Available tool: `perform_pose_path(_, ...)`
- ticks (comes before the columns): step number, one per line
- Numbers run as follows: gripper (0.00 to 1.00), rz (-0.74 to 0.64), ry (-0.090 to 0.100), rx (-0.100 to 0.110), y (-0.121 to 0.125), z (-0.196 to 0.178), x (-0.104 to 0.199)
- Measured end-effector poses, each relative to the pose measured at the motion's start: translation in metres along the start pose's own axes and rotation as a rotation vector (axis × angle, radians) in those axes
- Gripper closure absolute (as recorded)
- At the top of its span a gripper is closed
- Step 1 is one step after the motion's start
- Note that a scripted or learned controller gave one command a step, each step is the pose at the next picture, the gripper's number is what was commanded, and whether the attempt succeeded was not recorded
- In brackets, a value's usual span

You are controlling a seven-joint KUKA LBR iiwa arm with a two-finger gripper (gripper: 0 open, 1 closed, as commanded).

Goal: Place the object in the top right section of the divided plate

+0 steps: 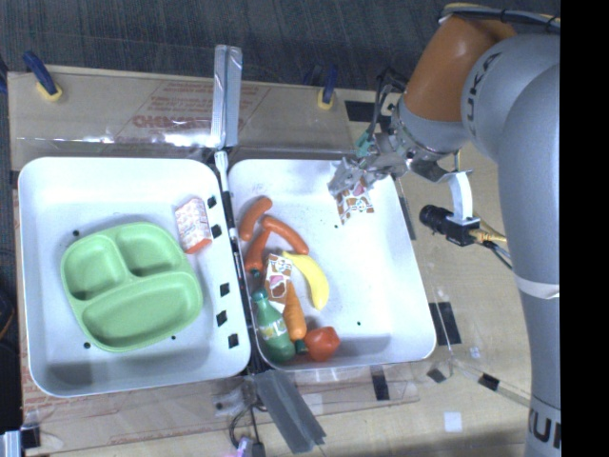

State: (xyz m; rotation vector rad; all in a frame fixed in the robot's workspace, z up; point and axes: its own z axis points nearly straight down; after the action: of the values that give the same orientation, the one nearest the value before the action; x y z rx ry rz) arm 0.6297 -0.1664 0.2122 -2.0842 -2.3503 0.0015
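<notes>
Nearest the camera, along the lower edge of the right bin (400, 284), toy food lies heaped: a glossy red tomato (322, 342), a green bottle (270, 323) with a printed label, and a slim orange carrot (294, 314) touching both. Just above them a smooth yellow banana (313, 279) curves beside a small printed carton (279, 268), and two rounded orange-red sausages (271, 228) lean toward the divider between the bins.

Across in the left bin (48, 255) sits the divided plate (130, 284), matte pale green plastic with rounded corners, one long section and two small ones. Just past its upper right corner, touching the rim, lies a flat snack packet (192, 224), white and red.

Farther back, over the upper part of the right bin, my gripper (357, 181) hangs with a small crinkled printed packet (357, 201) pinched at the fingertips, fingers closed narrowly on its top edge; the packet dangles above the white bin floor. Behind it my grey wrist carries the orange band (457, 60).
</notes>
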Motion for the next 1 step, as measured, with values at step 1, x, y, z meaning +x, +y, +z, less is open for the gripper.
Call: perform_pose_path(1,1.00,0.136,0.000,0.002,-0.0083,0.0634,0.0556)
